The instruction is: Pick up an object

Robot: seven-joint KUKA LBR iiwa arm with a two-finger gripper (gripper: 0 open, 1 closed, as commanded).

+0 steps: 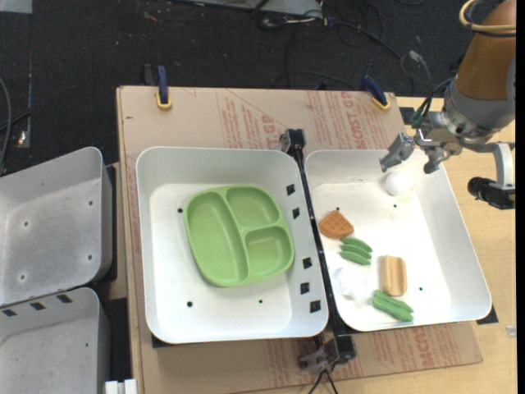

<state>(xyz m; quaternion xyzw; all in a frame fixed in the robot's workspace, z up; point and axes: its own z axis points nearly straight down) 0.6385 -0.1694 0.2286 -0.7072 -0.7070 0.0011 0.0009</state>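
My gripper (pixel 412 159) hangs over the back of the right bin (pixel 459 245), fingers spread apart. A white ball-like object (pixel 398 183) lies just below and between the fingers, resting on the bin floor, not gripped. Further forward in the same bin lie an orange wedge (pixel 335 224), a green pod (pixel 356 250), a tan bun-like piece (pixel 394 275), a second green pod (pixel 393 305) and a small white item (pixel 348 285).
The left bin (pixel 156 220) holds a green divided plate (pixel 239 235). A black divider with clips (pixel 308 236) runs between the bins. Grey trays (pixel 49 220) sit off the bench at left. Blue-yellow clamps (pixel 163 89) hold the cardboard's back edge.
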